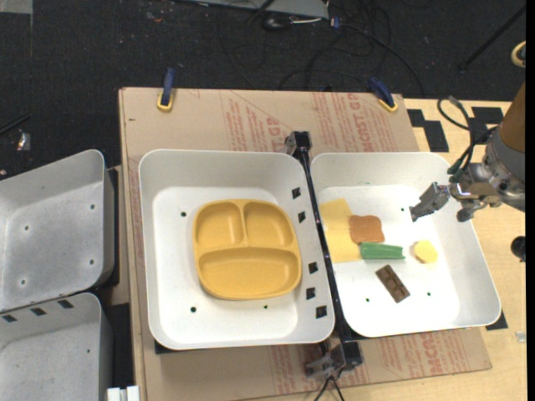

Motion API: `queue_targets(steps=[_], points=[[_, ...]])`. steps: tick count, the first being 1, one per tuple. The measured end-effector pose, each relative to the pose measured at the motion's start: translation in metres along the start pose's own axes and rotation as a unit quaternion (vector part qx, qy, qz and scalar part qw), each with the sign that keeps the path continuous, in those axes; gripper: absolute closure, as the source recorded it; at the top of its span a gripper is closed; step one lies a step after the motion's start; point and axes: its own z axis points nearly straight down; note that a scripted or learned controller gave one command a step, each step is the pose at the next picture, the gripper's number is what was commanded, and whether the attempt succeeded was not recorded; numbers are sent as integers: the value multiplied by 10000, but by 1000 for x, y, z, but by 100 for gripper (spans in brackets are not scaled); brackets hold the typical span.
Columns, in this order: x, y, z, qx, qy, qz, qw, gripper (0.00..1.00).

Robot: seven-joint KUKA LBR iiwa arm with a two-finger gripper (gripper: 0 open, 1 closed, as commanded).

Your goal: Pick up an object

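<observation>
The right bin (468,307) holds several small items: a flat pale yellow slab (337,224), a brown patty-like piece (366,227) resting on the slab's right edge, a green stick (382,251), a small yellow lump (425,251) and a dark brown bar (391,282). My gripper (444,206) hangs over the upper right part of this bin, above and slightly right of the yellow lump. Its fingers are spread open with nothing between them.
The left bin (159,224) holds a yellow divided plate (247,249). A black divider with clips (313,241) runs between the bins. Grey metal trays (50,224) lie off the bench at the left. Cables cross the dark floor behind.
</observation>
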Motion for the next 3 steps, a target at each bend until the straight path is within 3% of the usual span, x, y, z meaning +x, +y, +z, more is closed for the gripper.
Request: queue_targets(steps=[3], points=[[-1, -11, 144, 12, 5, 11, 10000, 0]])
